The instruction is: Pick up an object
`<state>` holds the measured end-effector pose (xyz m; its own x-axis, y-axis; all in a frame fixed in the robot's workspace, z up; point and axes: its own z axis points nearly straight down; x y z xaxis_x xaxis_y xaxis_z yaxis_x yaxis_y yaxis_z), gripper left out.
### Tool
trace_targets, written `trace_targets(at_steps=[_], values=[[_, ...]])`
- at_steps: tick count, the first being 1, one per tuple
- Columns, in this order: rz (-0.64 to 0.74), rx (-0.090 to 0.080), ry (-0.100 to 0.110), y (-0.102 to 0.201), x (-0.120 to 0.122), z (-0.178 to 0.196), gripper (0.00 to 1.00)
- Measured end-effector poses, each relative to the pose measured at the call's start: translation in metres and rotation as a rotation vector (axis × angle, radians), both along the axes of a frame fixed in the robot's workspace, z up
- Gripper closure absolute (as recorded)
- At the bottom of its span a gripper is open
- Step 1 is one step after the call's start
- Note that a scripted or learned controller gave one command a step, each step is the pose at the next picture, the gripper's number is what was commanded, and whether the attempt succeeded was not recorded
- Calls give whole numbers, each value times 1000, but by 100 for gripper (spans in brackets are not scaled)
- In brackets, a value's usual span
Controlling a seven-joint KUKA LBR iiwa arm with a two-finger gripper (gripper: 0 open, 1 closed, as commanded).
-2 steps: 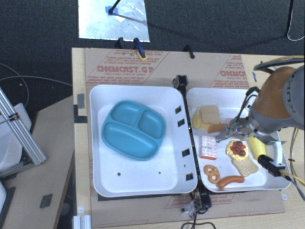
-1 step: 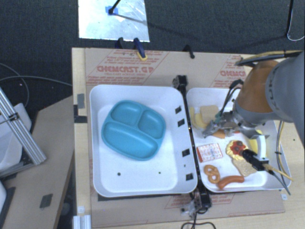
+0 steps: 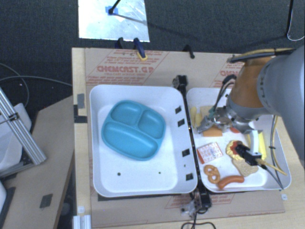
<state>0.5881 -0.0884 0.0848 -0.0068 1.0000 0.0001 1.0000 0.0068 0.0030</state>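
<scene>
Looking down at the right bin [image 3: 274,182], the arm's gripper [image 3: 208,123] is low over the bin's upper left part, right on top of an orange cheese-like wedge [image 3: 213,132]. Honestly can't tell whether it's pinching anything. A pale yellow piece [image 3: 193,114] sits just left of the gripper. Also in that bin, below the wedge: a red-and-white packet [image 3: 209,152], a pretzel [image 3: 211,172] and a sausage [image 3: 231,181] near the front edge. Left of that bin, the other bin [image 3: 106,182] holds a blue divided plate [image 3: 134,129].
</scene>
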Motion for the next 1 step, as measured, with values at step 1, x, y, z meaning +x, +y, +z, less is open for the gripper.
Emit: trace_targets(at_steps=[1], values=[[-1, 0, -2, -1, 0, 11, 100]])
